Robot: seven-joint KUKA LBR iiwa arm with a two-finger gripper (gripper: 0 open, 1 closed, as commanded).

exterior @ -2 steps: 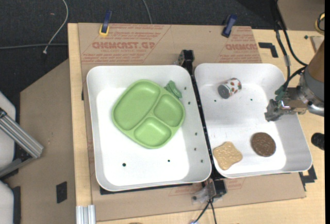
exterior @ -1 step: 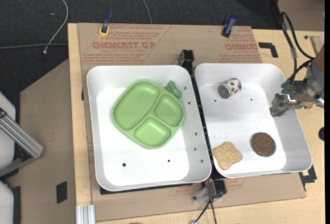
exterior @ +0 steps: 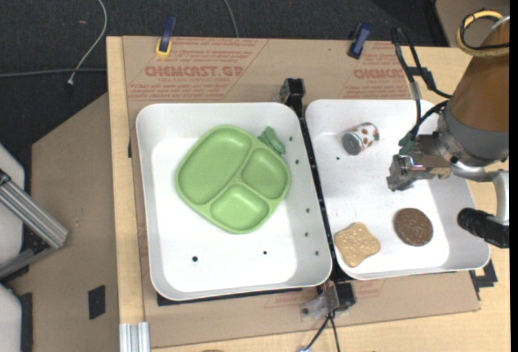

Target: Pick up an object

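White right bin: fingers hover near its right rim, grip state unclear; bare floor around brown disc.

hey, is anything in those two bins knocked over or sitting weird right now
Two small things. In the right bin, the small cup lies on its side rather than upright. In the left bin, the green divided plate sits skewed to the bin walls, with a small green piece against its upper right edge. Nothing looks spilled or broken.

Light green divided plate, 2 white bins, brown round cookie, tan cracker.
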